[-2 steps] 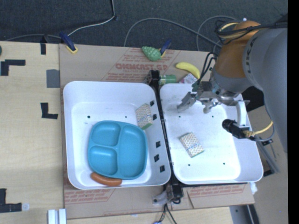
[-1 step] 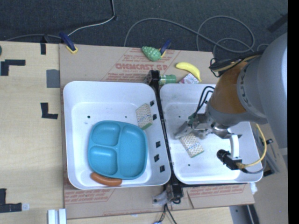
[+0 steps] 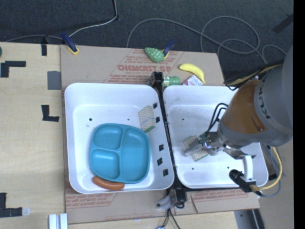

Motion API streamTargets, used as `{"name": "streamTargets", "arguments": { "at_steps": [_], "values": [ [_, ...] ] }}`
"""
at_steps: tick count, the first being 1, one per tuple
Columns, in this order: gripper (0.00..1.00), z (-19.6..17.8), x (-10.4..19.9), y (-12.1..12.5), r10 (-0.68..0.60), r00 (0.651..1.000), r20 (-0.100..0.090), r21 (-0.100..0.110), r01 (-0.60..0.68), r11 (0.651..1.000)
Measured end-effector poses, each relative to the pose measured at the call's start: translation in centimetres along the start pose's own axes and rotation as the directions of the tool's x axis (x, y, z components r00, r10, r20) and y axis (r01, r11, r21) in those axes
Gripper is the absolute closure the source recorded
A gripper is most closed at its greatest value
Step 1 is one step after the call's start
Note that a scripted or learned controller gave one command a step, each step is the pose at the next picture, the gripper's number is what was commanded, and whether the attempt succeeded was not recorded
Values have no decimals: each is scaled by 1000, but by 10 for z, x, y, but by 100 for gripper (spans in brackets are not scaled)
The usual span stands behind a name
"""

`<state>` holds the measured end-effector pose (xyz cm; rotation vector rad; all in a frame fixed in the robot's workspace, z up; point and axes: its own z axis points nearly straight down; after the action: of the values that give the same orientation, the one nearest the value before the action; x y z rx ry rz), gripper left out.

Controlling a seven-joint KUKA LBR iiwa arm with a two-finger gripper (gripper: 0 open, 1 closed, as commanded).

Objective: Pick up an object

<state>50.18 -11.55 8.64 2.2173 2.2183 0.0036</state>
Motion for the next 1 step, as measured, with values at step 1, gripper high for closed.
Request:
{"name": "streamTargets", "arguments": {
  "at_steps": [1],
  "values": [
    [0,0,17,14,1,1000,1,2,-1,1000]
  ]
}}
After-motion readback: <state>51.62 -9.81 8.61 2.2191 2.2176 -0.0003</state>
